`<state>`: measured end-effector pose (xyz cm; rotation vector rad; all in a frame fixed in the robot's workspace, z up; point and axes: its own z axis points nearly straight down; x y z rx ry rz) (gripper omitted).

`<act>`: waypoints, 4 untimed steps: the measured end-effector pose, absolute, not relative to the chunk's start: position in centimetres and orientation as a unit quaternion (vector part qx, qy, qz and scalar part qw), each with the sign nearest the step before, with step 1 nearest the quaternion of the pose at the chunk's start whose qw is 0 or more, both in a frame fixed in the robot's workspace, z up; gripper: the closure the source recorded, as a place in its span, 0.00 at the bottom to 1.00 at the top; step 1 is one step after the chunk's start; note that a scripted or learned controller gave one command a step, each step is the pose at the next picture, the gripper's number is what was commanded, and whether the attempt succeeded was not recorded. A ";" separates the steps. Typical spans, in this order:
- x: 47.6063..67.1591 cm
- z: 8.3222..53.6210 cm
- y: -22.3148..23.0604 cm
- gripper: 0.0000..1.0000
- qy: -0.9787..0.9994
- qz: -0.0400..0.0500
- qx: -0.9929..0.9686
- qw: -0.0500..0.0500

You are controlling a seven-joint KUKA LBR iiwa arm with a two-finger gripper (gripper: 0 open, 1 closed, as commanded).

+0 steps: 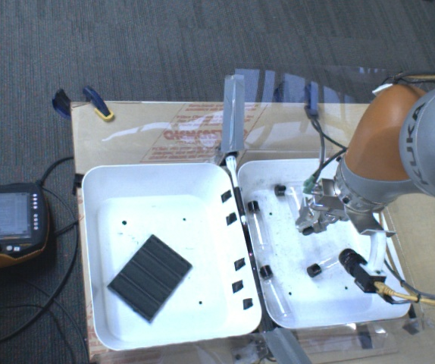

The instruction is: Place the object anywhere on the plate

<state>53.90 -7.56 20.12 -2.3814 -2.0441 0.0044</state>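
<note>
Left bin (96, 203): dark ribbed plate (150, 276), flat, rotated diagonally.
Right bin (278, 309): hand (312, 220) hovers low at centre, finger state unclear; small black object (314, 268) just near of it.

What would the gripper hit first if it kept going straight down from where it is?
Probably the bare white floor of the right bin; the gripper points down there, though depth is unclear.
</note>
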 end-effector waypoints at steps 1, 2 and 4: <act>50.8 25.6 -2.3 1.00 -0.712 0.002 -0.702 0.002; 55.9 24.9 5.2 1.00 -0.770 0.002 -0.638 0.002; 47.8 43.6 8.6 1.00 -0.904 0.000 -0.427 0.000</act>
